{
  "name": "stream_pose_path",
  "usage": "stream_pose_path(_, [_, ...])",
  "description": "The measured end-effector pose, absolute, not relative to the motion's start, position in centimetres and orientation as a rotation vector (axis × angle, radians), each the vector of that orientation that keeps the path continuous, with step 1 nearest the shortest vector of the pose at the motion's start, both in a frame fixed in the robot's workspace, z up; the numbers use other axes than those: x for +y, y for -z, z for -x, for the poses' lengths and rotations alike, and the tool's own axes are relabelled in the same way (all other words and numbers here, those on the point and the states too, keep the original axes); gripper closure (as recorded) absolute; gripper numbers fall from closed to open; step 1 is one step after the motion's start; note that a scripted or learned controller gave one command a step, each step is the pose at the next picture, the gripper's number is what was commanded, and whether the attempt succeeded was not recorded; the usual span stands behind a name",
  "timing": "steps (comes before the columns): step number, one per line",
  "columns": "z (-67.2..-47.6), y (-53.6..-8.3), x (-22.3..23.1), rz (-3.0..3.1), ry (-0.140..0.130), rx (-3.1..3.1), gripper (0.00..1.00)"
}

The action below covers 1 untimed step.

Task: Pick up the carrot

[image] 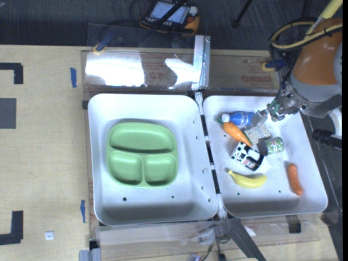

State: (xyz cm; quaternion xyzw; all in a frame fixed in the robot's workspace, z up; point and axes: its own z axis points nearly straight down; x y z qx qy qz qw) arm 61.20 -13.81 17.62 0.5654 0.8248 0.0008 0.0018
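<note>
The carrot [237, 131] lies in the right bin [312, 197], touching a blue bottle [237, 118] and checkered packet [258, 132]. The gripper [277, 111] hovers right of them; whether its jaws are open or closed, I cannot tell.

A light wooden bench [38, 162] stands on dark carpeted floor [65, 10].

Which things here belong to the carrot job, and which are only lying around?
Belong to the job:
- carrot, in the right bin
- gripper, above the right bin's far side

Only lying around:
- banana
- blue bottle
- orange sausage-shaped piece
- black-and-white box
- green divided tray, in the left bin
</note>
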Motion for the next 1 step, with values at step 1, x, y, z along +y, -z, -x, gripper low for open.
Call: stream_pose_path(1, [-61.64,-9.33,-10.51,-1.558,-0.006,2.716,0.00])
